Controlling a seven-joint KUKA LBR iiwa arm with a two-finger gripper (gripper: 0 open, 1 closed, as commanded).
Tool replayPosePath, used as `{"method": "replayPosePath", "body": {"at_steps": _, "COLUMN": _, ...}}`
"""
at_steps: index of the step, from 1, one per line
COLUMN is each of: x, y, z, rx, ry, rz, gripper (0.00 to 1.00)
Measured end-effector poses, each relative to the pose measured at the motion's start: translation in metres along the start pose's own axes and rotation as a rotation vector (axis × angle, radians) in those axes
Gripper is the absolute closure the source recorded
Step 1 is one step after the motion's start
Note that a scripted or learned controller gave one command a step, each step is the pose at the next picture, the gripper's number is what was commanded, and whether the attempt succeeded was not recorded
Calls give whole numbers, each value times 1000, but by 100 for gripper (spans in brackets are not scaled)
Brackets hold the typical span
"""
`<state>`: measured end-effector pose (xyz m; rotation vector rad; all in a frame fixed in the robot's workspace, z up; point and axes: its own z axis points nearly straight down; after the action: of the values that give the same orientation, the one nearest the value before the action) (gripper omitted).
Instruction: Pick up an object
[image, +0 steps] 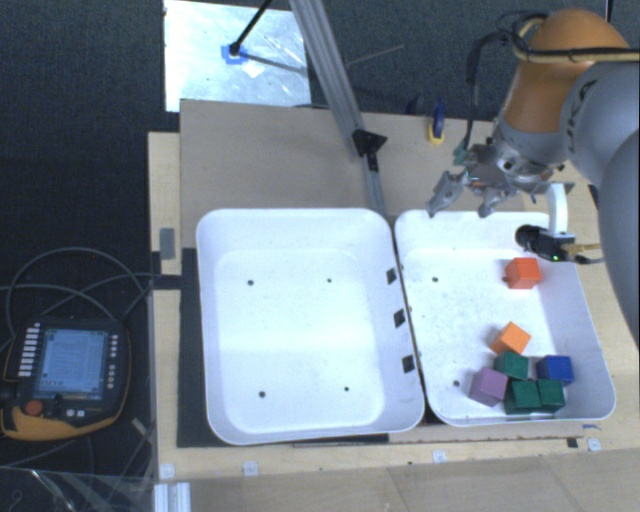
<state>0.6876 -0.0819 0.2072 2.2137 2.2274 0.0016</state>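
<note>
My gripper (464, 201) hangs over the far edge of the right bin (440, 300), its two fingers spread apart with nothing between them. An orange-red block (521, 272) lies alone in the right bin, to the right of and nearer than the gripper. At the bin's near right corner sits a cluster: an orange block (512, 338), a purple block (489, 385), green blocks (522, 396) and a blue block (555, 369).
The left bin (290, 320) stands beside the right one, with black clips (399, 317) along the shared wall. A slanted metal pole (340, 90) ends near the bins' far junction. A teach pendant (62, 375) lies at the far left.
</note>
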Motion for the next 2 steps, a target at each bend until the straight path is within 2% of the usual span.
{"method": "replayPosePath", "body": {"at_steps": 1, "x": 0, "y": 0, "z": 0, "rx": 0, "ry": -1, "rz": 0, "gripper": 0}}
{"method": "replayPosePath", "body": {"at_steps": 2, "x": 0, "y": -2, "z": 62, "rx": 6, "ry": 0, "rz": 2, "gripper": 0}}
